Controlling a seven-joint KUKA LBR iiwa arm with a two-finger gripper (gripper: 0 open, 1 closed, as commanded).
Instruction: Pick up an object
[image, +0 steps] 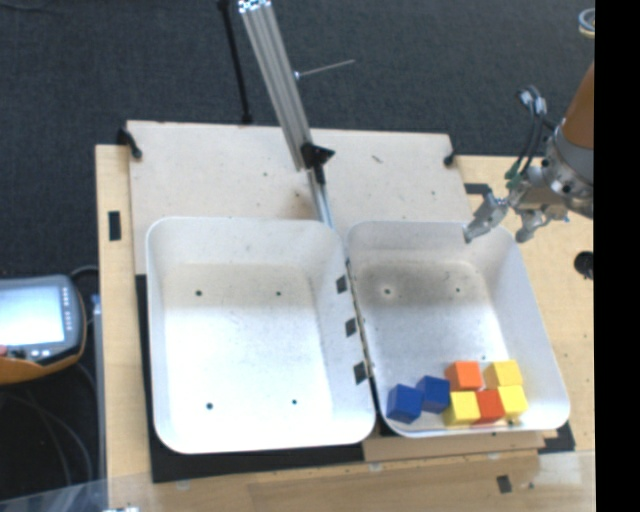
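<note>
Several small blocks lie bunched in the near right corner of the right bin (440, 300): two blue blocks (406, 401) (434, 391), two orange ones (464, 375) (489, 404), and yellow ones (503, 374) (463, 407). My gripper (497, 221) hangs at the far right corner of that bin, well away from the blocks. Its two fingers (480, 222) stand apart, open, with nothing between them.
The left bin (250, 330) sits beside the right one. A slanted metal rail (285, 95) runs from the top down to the gap between the bins. A grey device (35, 320) sits at the left edge of the bench.
</note>
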